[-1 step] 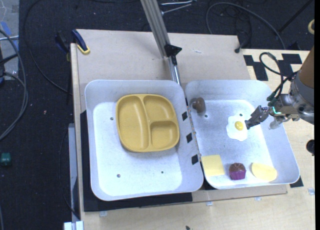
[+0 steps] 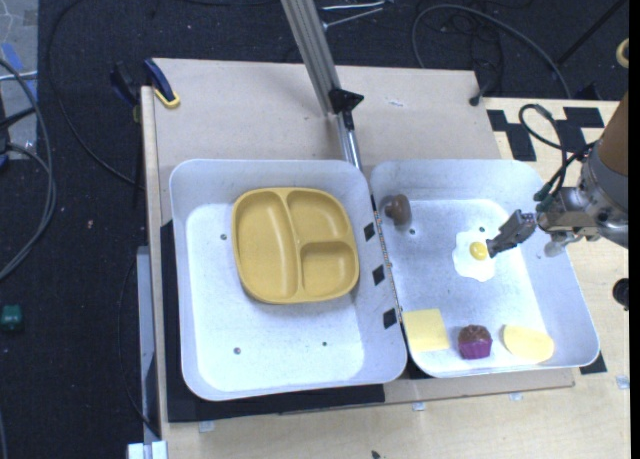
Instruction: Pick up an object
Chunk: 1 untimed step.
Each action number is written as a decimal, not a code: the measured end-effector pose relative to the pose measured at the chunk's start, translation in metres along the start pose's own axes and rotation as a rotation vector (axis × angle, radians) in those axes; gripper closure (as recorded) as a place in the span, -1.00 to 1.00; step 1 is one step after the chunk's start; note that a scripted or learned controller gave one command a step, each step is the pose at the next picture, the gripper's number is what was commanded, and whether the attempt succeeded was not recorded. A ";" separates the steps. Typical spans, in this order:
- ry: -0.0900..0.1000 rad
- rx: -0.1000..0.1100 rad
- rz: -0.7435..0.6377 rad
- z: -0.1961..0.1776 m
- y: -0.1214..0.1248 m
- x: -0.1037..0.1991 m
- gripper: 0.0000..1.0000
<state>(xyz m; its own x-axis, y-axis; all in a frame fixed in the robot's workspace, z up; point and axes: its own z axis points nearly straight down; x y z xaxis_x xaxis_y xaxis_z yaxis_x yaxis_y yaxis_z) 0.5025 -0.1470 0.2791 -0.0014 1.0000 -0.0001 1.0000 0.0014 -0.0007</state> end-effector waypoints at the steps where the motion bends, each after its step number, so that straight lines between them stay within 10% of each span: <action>1: 0.001 0.006 0.002 0.064 0.001 0.004 -1.00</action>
